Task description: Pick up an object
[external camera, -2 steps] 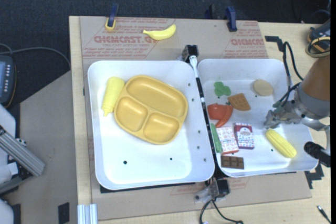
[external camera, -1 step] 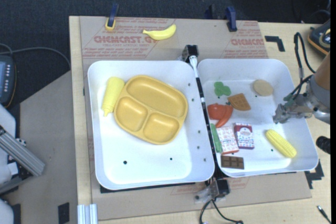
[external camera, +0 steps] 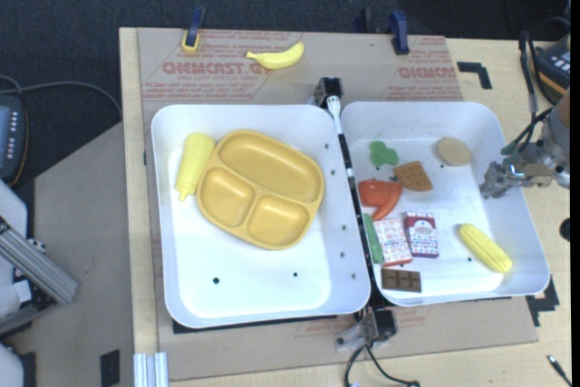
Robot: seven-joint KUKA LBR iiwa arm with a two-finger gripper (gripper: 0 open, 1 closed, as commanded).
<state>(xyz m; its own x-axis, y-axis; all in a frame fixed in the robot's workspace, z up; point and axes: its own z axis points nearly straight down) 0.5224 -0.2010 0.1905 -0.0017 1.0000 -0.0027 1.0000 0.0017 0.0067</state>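
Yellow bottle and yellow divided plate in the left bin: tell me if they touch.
Touching. The camera view shows the yellow bottle lying against the left rim of the yellow divided plate, with no white bin floor between them.

At the right edge the arm's end (external camera: 544, 160) is a stack of pale grey metal parts, a little dull and scuffed-looking. The gripper (external camera: 494, 181) is darker grey, blocky and small, too blurred to make out its parts. A thin black cable (external camera: 528, 100) runs in loops beside it, and there is a dark housing (external camera: 555, 66) just above.
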